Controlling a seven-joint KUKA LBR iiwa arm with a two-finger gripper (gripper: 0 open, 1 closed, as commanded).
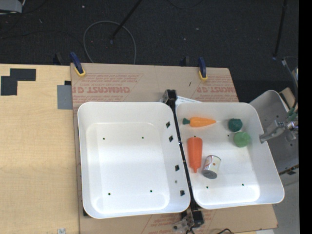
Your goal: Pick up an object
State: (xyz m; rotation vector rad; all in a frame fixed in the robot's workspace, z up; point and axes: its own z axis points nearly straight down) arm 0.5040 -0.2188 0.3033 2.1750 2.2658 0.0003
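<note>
The right-hand shallow white plastic bin holds two orange toy carrots, two green lumps and a small tin can. The gripper sits at its far rim; whether the fingers are spread, I cannot tell. The can would likely roll away if nudged off-centre.

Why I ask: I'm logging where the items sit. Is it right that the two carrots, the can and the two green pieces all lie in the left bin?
Not quite: the camera view shows them in the right bin, not the left. There lie the small carrot, the larger carrot, the can, the dark green piece and the light green piece.
</note>
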